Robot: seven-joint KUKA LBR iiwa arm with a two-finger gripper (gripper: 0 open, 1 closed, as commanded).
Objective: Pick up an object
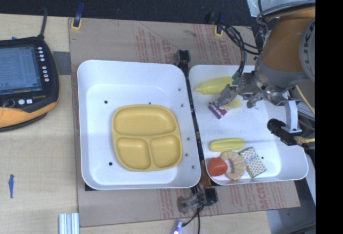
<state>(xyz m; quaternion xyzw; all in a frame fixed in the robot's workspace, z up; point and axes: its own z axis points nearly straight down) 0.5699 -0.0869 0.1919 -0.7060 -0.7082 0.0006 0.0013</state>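
My claw (228, 96) hangs low in the far part of the right bin (289, 171), just beside a yellow corn cob (213, 86) and above a small purple-and-white packet (217, 110). I cannot tell how far it is open, or whether anything sits in it. Nearer the front lie a second corn cob (226, 144), a red tomato (216, 166), a tan shell-shaped toy (234, 165) and a patterned packet (253, 162). The left bin (91, 120) holds a yellow divided plate (146, 136). A tablet pendant (24, 80) rests on the worktop (37, 174).
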